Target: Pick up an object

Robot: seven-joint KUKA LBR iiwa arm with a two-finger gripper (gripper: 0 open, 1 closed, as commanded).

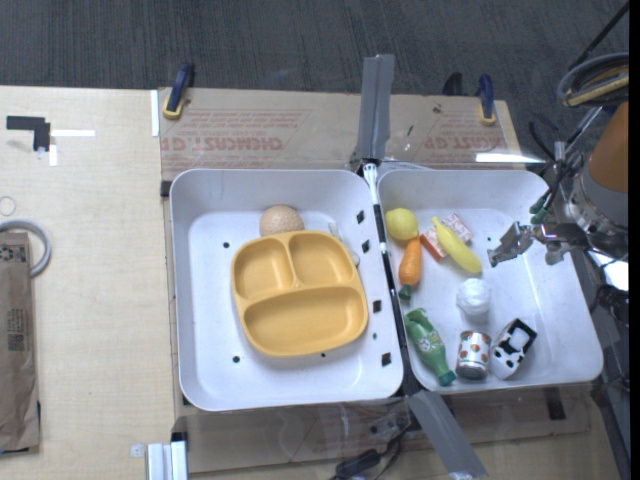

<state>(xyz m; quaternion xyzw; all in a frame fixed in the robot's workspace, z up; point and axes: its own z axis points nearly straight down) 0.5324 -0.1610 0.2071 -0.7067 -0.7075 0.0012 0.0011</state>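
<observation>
The pincer [527, 243] hovers at the right bin's [570, 368] three o'clock side, fingers spread and grasping nothing. Below and left lie a banana [457, 248], lemon [401, 224], carrot [410, 261], green bottle [428, 345], can [473, 354] and cow toy [513, 347]. The left bin [200, 298] carries a yellow divided plate [298, 293].

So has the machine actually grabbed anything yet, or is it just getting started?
Nothing looks picked up yet. The gripper hangs over the right bin with nothing between its jaws. The banana, carrot, lemon and green bottle all lie in that bin. Left to do: come down on one, close and lift.
</observation>
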